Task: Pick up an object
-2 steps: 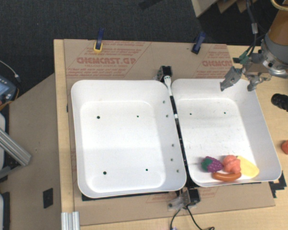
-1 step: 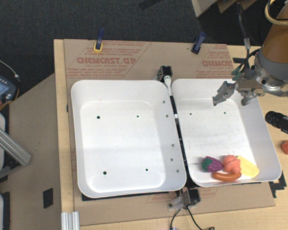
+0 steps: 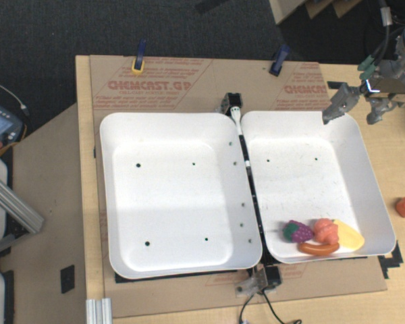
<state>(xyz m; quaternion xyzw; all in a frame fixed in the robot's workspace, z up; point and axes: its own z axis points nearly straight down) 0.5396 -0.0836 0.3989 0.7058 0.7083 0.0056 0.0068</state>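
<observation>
Fingers (image 3: 339,104) of the gripper (image 3: 356,106) hang spread and empty, far from the clustered toy fruit (image 3: 322,236) diagonally below, risking a crowded, glancing grasp.

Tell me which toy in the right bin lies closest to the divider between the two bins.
The purple grapes. They sit at the left end of the cluster, while the orange-red toy, the yellow piece and the sausage lie further right.

Two clamps — yellow clamp (image 3: 138,64), blue clamp (image 3: 279,61) — pin the cardboard sheet (image 3: 209,83).
</observation>
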